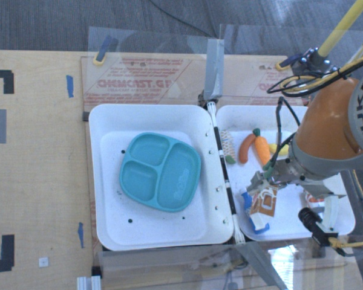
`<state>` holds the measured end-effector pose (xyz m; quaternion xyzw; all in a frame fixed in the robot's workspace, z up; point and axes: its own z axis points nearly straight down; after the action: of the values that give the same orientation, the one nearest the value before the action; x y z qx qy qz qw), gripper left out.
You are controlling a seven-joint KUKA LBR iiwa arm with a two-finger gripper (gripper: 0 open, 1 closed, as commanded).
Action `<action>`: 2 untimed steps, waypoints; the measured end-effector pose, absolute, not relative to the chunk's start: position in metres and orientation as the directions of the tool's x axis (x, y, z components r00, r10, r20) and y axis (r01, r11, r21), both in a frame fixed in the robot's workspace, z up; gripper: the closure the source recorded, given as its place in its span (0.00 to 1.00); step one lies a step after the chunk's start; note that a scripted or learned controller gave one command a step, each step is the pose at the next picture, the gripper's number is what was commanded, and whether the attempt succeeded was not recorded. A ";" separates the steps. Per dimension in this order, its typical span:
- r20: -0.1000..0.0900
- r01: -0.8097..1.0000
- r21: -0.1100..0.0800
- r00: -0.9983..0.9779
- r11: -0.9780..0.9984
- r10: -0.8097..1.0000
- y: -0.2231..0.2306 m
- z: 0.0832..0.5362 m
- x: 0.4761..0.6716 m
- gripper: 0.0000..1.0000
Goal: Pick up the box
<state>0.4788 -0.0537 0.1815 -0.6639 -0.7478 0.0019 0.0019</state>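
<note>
Camera view: fixed overhead position, angled down on two white bins set side by side on a wooden bench (36,180).
Left bin (103,132): holds one teal divided plate (160,171) with three compartments, lying flat near the bin's centre.
Right bin (236,116): holds the box, a carrot, a sausage-shaped item and a few smaller pieces.
Arm (330,132): grey body with an orange band, entering from the right edge and covering much of the right bin.
Gripper (263,186): positioned low over the right bin, directly above the box; the finger gap cannot be made out, so whether it is wide, narrow or gripping cannot be told.
Box (266,203): small white carton with an orange and brown print, in the near left part of the right bin, just below the gripper; contact with the gripper cannot be confirmed.
Blue item (258,225): lies against the box on its near side, close to the bin's front rim.
Carrot (263,150): orange, lying at a slant in the middle of the right bin, beyond the box.
Sausage (247,148): red-orange, just beside the carrot on its left.
Divider: the two bin rims touch along a central seam between plate and box.
</note>
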 end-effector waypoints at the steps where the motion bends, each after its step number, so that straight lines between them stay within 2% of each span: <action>1: 0.000 0.989 -0.006 -0.146 0.146 0.989 -0.005 0.182 0.538 1.00; 2: 0.003 0.994 -0.008 -0.106 0.106 0.994 -0.149 0.164 0.479 1.00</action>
<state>0.4791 -0.1486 0.1644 -0.6685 -0.7437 0.0020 0.0035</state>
